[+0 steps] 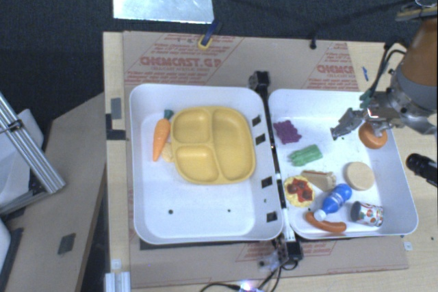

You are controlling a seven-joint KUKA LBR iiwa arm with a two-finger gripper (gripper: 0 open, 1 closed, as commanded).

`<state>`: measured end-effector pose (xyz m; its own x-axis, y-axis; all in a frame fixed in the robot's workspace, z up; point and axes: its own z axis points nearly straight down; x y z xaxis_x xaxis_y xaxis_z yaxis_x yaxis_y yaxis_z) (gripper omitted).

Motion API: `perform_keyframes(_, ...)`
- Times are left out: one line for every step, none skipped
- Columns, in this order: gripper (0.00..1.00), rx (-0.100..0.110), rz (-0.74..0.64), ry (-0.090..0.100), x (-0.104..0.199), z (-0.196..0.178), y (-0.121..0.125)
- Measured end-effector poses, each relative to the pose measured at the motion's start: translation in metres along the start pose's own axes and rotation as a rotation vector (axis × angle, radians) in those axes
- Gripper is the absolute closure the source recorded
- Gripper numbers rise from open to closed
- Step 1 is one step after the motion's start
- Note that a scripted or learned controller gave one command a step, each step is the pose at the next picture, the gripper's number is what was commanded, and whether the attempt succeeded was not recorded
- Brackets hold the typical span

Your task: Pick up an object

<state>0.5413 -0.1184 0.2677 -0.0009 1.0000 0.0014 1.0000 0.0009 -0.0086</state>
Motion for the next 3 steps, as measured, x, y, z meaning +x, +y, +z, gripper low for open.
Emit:
perform_keyframes(0.00, -0.010, -0.002, -0.002, 0.000, -0.005, 0.002)
perform_keyframes(0.00, -0.007, -0.001, -0.001, 0.000, 0.038, -0.002)
perform_keyframes(0.00, -0.006, 0.000, -0.001, -0.003, 0.095, 0.007)
